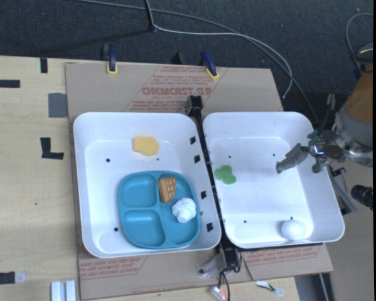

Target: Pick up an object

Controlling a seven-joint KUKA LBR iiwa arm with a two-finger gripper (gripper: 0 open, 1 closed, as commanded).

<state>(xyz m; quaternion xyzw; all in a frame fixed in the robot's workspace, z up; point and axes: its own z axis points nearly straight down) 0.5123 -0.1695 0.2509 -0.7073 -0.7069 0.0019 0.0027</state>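
Gripper [289, 160] over right bin [313, 127], nothing held

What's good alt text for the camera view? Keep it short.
A grey robot arm reaches in from the right, its gripper over the right bin, which holds a green object and a white ball. The left bin holds a yellow piece and a blue divided tray with a waffle-like piece and a white lump.

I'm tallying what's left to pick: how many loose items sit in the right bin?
2. A green item lies near the right bin's left wall, and a white ball sits by its front right corner. The gripper hovers above the bin, possibly hiding something.
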